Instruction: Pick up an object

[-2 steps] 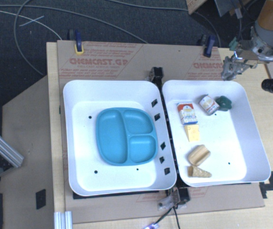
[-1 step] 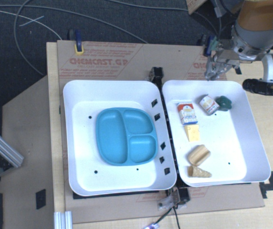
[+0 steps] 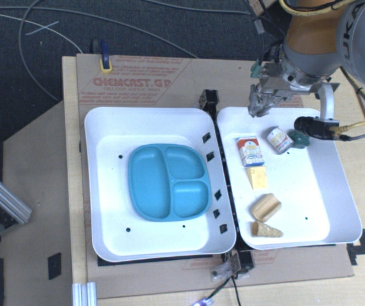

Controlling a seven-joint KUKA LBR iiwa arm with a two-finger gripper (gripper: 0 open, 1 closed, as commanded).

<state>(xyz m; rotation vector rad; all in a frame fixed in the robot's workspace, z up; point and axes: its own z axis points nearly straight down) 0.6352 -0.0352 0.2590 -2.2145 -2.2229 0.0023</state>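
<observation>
Gripper [image 3: 257,111] hovers just above the red carton [image 3: 249,151] – can't tell its state. Nothing lifted – pick not yet done, all 5 items in bin.

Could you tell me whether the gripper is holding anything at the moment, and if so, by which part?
Nothing is held: the two-finger gripper hangs above the far edge of the right white bin, with nothing between its fingers.

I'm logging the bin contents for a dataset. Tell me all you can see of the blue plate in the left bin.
The blue divided plate is a rounded rectangle of light blue, plastic by its look, with three compartments: one long one on the left and two smaller ones on the right. It lies flat and face up near the middle of the left bin, turned slightly askew. Nothing lies in it or touches it besides the bin floor.
</observation>
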